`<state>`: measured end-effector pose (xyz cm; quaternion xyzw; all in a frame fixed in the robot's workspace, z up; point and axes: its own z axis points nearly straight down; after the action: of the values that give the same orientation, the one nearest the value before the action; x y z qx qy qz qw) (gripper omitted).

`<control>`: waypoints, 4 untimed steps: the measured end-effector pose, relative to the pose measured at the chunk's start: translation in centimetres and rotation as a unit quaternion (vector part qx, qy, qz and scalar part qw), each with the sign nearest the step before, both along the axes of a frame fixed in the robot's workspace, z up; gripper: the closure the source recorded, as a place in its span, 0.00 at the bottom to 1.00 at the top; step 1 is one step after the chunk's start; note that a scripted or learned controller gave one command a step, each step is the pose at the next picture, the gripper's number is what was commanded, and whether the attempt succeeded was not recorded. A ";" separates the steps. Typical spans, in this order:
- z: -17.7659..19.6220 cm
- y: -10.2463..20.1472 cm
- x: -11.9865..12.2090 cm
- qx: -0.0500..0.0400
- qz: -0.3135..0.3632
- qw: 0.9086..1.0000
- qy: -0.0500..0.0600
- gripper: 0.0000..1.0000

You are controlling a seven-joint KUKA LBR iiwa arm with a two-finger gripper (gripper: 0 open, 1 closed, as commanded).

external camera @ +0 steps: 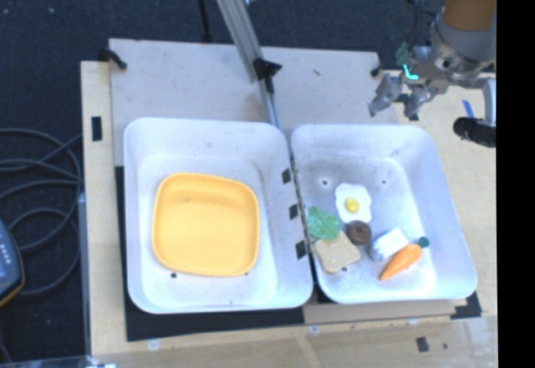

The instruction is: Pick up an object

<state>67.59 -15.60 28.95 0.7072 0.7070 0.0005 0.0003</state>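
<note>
The desk (100,191) carries two shallow white bins side by side. The left bin (134,140) holds one item, a square yellow plate (206,224) lying flat on its floor. The right bin (443,191) holds a cluster of small toy foods toward its near side. In descending size: a slice of toast (337,254) near the bin's left wall; a fried egg (353,202), white with a yellow yolk, lying farther back; a green leafy piece (323,224) touching the toast's far edge; an orange carrot (400,261) with a green tip, lying tilted at the right of the cluster; a small white piece (389,242) just beside the carrot; and a dark brown round piece (359,232) between the egg and the toast. My pincer (399,100) hangs above the far rim of the right bin, well apart from all the foods, its two fingers spread and nothing between them.
</note>
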 end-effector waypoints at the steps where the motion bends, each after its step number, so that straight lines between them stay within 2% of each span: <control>1: 0.0 0.0 0.0 0.000 0.000 1.000 0.000 0.00; 4: -16.7 -0.1 0.2 0.000 0.000 1.000 0.003 0.00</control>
<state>67.77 -15.69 12.26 0.7071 0.7071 -0.0016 -0.0015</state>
